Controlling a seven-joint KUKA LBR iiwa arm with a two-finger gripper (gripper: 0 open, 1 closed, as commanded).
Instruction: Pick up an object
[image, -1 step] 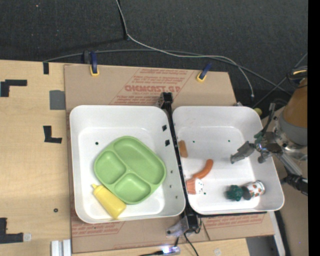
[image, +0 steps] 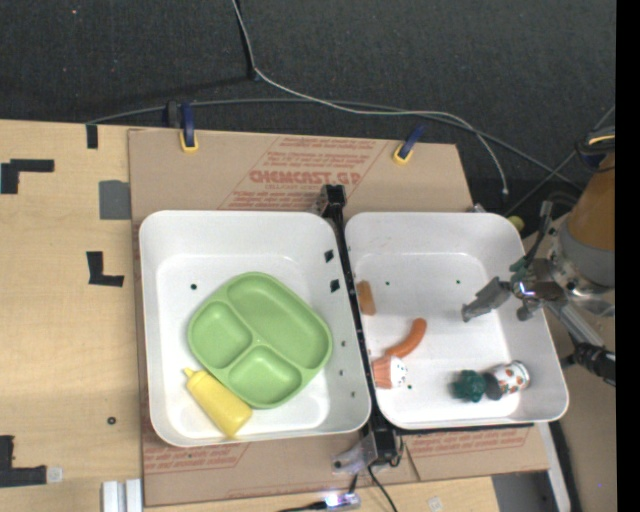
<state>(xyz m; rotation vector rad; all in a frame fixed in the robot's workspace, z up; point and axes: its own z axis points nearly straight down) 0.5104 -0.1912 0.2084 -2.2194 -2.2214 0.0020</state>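
Pincer above right white bin on cardboard

A brown cardboard sheet lies on a light wood table. Behind it, dark carpet with a thin cable.

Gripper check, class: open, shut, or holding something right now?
Two-finger gripper: above the right white bin, holding nothing visible; open or shut cannot be told.
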